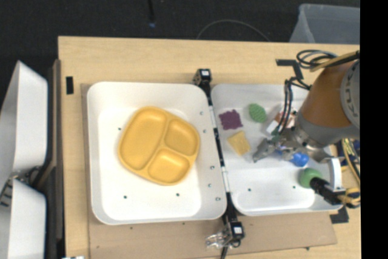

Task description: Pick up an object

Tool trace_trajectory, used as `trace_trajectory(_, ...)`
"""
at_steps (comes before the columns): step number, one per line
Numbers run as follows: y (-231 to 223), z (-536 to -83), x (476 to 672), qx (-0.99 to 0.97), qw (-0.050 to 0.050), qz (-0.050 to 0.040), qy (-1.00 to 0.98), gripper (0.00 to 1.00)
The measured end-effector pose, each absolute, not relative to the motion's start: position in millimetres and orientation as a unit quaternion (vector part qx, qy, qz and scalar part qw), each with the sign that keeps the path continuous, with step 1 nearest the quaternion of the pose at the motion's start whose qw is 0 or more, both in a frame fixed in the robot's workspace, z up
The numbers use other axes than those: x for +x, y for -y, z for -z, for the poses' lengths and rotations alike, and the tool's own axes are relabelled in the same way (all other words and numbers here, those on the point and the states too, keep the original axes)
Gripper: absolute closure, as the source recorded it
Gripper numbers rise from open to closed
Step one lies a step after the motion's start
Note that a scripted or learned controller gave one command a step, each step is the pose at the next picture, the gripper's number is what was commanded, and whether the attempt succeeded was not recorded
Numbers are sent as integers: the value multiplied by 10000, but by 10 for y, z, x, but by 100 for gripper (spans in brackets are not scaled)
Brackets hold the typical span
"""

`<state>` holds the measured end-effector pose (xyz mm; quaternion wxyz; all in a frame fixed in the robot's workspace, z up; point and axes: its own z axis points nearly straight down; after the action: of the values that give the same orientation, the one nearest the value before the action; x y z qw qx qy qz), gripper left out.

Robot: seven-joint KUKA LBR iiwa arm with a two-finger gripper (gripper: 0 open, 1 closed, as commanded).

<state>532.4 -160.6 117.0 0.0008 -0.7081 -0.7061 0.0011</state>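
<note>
My gripper (pixel 262 151) hangs low over the middle of the right bin (pixel 267 200), its tip pointing left. Just left of the tip lies a yellow block (pixel 239 142), close to it; whether they touch I cannot tell. A purple piece (pixel 230 119) lies further back and a green piece (pixel 257 112) to its right. A small blue thing (pixel 299 159) sits under the wrist. A green rounded thing (pixel 310 177) lies near the bin's right front. Nothing shows between the fingers.
The left bin (pixel 103 191) holds a yellow divided plate (pixel 159 145) at its centre. A clamp (pixel 202 76) sits at the back of the ridge between the bins. The arm's orange band (pixel 324 100) covers the right bin's far right side.
</note>
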Motion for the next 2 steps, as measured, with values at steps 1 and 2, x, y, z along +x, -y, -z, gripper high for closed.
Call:
trace_trajectory(1,1616,-1000,5324,-7081,-1,-9,7061,0)
trace_trajectory(2,1627,-1120,5336,-7098,-18,7,7044,100)
